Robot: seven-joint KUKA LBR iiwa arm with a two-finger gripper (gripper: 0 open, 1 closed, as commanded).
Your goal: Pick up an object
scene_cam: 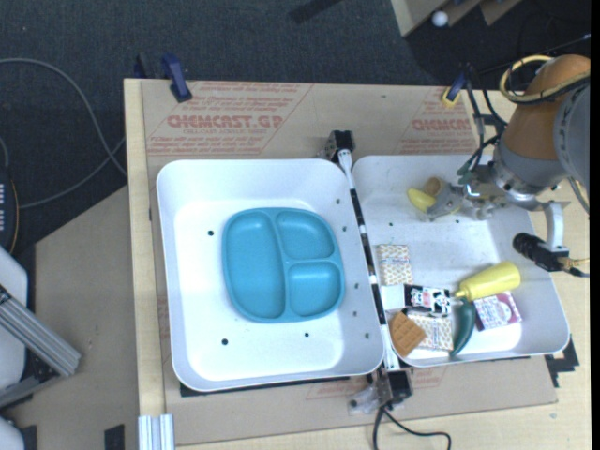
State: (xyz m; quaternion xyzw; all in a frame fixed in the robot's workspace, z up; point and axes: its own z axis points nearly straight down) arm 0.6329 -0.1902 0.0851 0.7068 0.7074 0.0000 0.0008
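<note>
I have the claw [448, 204] low in the right bin [450, 251], beyond the yellow bottle [488, 281] toward the far wall. From this slanted view I cannot tell whether it stands wide or narrow, and I see nothing held in it. The nearest thing to take is a small yellow piece [423, 196], which lies just beside the claw on the side away from the arm, farther up the bin than the bottle. My main worry is that the claw is beside the piece rather than around it. If it closes where it is, I judge it may catch only an edge, or shove the piece toward the far corner, where the wall would spoil a clean descent. The piece looks small and rounded, so it could also slip out of a pinch. The other candidates crowd the near side of the bottle: a green pepper [462, 326] lies close between a pink packet [499, 310] and a brown waffle [405, 332], with a black-and-white packet [427, 298] and a patterned card [394, 264] toward the divider from the bottle. Reaching there risks clamping two things at once, or knocking the bottle, which lies on its side and would probably roll. The left bin [187, 214], well apart from the bottle, offers only a wide blue plate [281, 262], likely too broad to grip.
</note>
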